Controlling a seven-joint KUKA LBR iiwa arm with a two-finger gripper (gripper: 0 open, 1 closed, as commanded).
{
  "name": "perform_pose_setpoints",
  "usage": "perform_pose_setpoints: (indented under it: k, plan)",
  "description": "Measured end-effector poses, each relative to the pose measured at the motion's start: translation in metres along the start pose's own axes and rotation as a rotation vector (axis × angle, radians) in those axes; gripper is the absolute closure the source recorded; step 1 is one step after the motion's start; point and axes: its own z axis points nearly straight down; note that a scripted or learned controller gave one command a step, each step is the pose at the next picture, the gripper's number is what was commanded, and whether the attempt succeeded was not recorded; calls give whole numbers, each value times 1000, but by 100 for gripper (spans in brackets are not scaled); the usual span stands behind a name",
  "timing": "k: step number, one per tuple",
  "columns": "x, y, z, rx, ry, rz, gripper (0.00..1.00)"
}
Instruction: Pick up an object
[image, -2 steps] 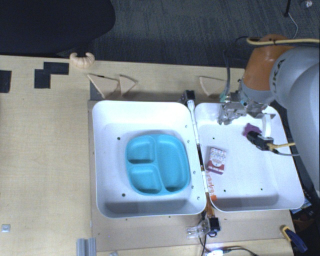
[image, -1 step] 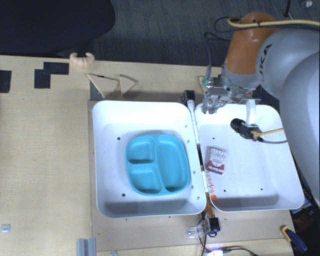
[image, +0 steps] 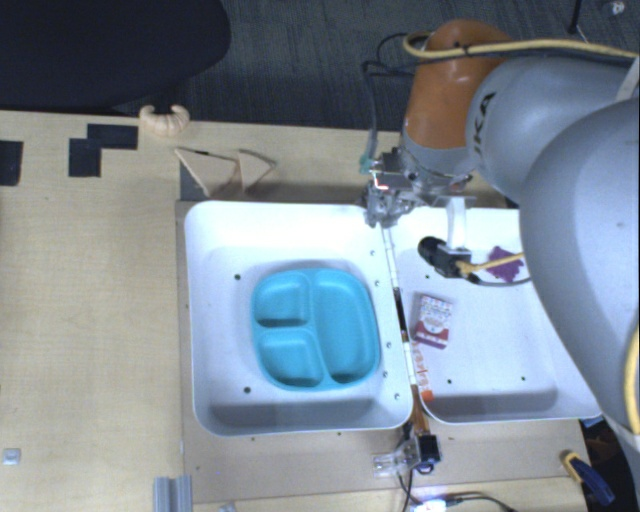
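A blue divided tray (image: 318, 326) lies flat in the middle of the left bin (image: 215, 300). In the right bin (image: 520, 360) a small red and white packet (image: 434, 320) lies near the left wall. A purple and yellow item (image: 506, 263) rests farther back, partly hidden by the arm. My gripper (image: 383, 212) hangs over the far end of the wall between the two bins, above and beyond the tray's far right corner. Nothing shows between its tips.
A thin red-orange strip (image: 421, 372) lies along the near left wall of the right bin. A dark slim piece (image: 399, 306) sits on the divider. The large grey arm (image: 570, 200) covers the right bin's far right part. Wooden bench (image: 90, 330) extends to the left.
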Motion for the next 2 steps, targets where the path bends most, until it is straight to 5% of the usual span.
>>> perform_pose_setpoints:
  k: [1, 2]
  plan:
    - [-51, -78, -13, 1, -2, 5, 100]
    - [-13, -40, -9, 0, -1, 1, 100]
